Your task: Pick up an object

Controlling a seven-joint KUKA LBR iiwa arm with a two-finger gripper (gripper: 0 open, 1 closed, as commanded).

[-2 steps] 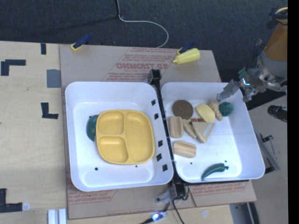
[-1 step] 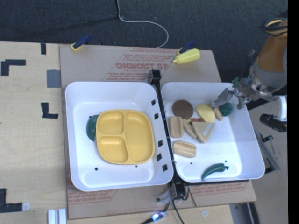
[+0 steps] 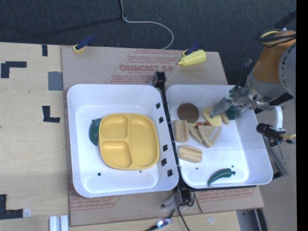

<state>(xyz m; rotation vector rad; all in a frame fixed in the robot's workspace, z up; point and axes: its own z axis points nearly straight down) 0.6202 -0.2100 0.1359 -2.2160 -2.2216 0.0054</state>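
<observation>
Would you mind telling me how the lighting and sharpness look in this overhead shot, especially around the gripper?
In the camera view, light is even and soft; the white bins look bright without harsh glare. The yellow tray and green pepper are fairly sharp. The gripper is slightly blurred, so its fine detail is unclear.

Wooden bench (image 3: 29, 129) under cardboard sheet (image 3: 139, 66), probably taped.

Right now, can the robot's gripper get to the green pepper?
Probably yes. The green pepper lies alone near the right bin's front edge, with nothing on top of it, and the gripper hovers over the same bin.
</observation>
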